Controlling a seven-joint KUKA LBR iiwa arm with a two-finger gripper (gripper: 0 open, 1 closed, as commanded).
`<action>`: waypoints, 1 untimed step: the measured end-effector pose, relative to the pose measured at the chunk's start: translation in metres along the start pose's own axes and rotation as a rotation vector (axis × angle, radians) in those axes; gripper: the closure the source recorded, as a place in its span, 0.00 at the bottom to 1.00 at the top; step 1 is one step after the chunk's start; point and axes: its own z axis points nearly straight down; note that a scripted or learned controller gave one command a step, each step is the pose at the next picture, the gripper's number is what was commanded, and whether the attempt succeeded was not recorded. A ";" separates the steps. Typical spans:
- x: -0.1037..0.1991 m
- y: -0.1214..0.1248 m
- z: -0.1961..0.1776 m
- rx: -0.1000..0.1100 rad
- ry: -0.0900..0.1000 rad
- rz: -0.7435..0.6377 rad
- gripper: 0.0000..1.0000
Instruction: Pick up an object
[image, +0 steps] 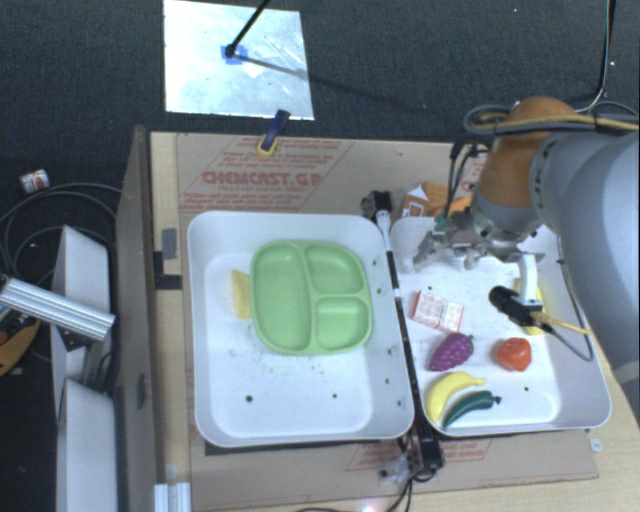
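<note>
Lower right of frame, right shallow white bin (580, 405): yellow plastic banana (455, 385) touching a green toy chilli (472, 403). Above them sit the purple toy grape bunch (452, 350) and red toy tomato (513, 353), apart, so easy to single out. Pink-and-white flat packet (437, 311) lies on the bin floor, nearest the two-finger gripper (446, 258). The gripper hovers over the bin's upper part, fingers spread, nothing between them. Likely target: the packet. Left shallow white bin (285, 405): green three-compartment plastic plate (310, 297) overlapping a yellow flat piece (240, 294).

left bin (290, 395) front: free | right bin (565, 385) front: banana (452, 385), tomato (514, 353) block
</note>
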 end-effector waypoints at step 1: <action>-0.015 0.017 -0.085 -0.007 -0.001 0.003 0.00</action>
